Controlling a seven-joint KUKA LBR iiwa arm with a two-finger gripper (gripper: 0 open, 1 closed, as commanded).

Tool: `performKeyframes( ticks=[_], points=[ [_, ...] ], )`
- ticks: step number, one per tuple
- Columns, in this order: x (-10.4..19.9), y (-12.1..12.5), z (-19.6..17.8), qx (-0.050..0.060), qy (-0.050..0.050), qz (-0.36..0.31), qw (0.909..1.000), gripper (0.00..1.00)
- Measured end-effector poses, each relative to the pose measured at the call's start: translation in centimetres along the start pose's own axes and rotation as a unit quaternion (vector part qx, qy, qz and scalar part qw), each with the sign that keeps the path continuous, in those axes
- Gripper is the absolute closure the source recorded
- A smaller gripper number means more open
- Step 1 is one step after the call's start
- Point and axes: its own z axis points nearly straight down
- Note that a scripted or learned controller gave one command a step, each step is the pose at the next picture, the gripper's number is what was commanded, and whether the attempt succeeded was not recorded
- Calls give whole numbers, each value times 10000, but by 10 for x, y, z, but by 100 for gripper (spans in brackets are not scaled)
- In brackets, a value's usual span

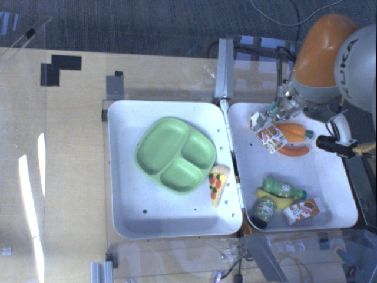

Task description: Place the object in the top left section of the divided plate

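A green divided plate (175,152) lies in the left bin (126,217). Its three sections hold nothing. My gripper (277,109) hangs over the back of the right bin (336,175), just above a small white and orange carton (270,136). An orange carrot (293,132) and a red sausage (293,151) lie right of that carton. The wrist hides the space under the gripper, and I see no object held in it.
A pizza slice (218,183) rests at the left bin's right wall, beside the plate. At the front of the right bin lie a green bottle (283,189), a dark can (264,210), a yellow banana (284,201) and another carton (303,210).
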Motion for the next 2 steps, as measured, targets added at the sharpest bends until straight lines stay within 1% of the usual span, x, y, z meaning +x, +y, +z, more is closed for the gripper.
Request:
performKeyframes(
  ticks=[1,2],
  points=[
    [52,13,-6,4,12,-404,9992,100],
    [105,56,1,-4,11,-797,9968,100]
  ],
)
